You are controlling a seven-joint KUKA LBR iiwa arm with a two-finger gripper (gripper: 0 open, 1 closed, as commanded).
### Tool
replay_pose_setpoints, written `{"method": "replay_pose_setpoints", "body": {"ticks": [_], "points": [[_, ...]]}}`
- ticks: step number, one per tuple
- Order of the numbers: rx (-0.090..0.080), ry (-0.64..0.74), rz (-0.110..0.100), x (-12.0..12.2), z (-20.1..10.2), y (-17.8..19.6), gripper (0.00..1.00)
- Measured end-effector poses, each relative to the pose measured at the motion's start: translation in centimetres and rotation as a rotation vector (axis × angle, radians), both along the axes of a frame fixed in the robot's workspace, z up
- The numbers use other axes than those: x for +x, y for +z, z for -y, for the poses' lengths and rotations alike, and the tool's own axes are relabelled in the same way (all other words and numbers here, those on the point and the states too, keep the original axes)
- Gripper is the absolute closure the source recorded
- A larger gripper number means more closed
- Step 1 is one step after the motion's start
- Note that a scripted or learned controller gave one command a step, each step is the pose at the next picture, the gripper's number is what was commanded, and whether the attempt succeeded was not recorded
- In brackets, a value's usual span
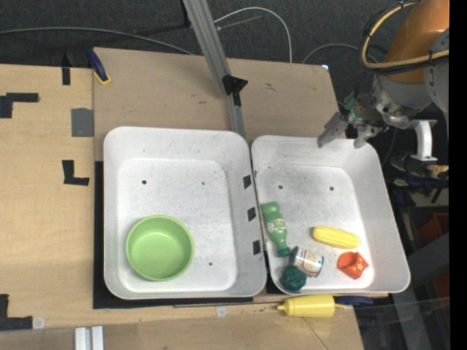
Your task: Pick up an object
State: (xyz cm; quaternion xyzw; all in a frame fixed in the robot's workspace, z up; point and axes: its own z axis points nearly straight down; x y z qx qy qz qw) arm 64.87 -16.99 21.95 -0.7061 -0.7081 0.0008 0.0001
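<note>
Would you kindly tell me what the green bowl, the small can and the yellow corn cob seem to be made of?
Green bowl: probably plastic, one even matte colour with soft shading and no glaze glint.
Small can: looks like metal, with a silvery end and a printed label around it.
Yellow corn cob: likely a plastic or rubber toy, uniformly bright yellow and smooth; too small to be sure.

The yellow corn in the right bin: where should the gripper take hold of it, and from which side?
Probably the middle of the corn, from straight above, fingers closing across its narrow width. It lies flat, long axis left-right, apart from the red object and the can.
</note>
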Motion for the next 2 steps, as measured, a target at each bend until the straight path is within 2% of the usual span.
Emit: {"method": "replay_pose_setpoints", "body": {"ticks": [1, 2], "points": [[-0.001, 0.000, 0.000, 0.0, 0.0, 0.0, 0.00], [0.000, -0.001, -0.004, -0.4, 0.4, -4.5, 0.00]]}}
